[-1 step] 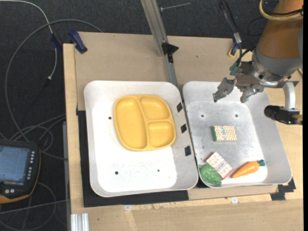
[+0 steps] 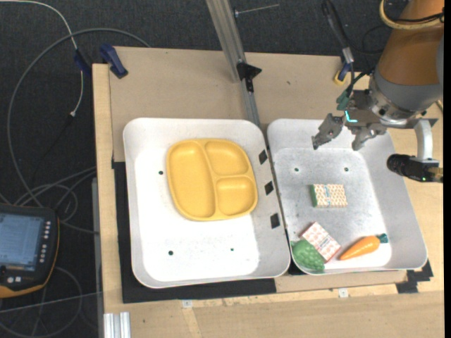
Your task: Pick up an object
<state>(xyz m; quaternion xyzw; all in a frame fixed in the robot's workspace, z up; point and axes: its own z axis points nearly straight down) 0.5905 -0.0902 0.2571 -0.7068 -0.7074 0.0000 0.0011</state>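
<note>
My gripper [image 2: 344, 139] hangs open over the far end of the right bin [image 2: 394, 189], its two grey fingers spread apart with nothing between them. Below it in that bin lies a small checkered box [image 2: 329, 196] with a green side. Near the bin's front edge sit a red-and-white patterned packet [image 2: 321, 239], a green leafy toy [image 2: 307, 255] and an orange carrot [image 2: 361, 247]. All of these lie apart from the gripper.
The left bin [image 2: 148, 210] holds a yellow divided plate [image 2: 211, 177]. A metal pole [image 2: 227, 27] rises behind the bins. Black clips [image 2: 268, 186] line the seam between the bins. A black handle [image 2: 416, 166] sticks out at the right.
</note>
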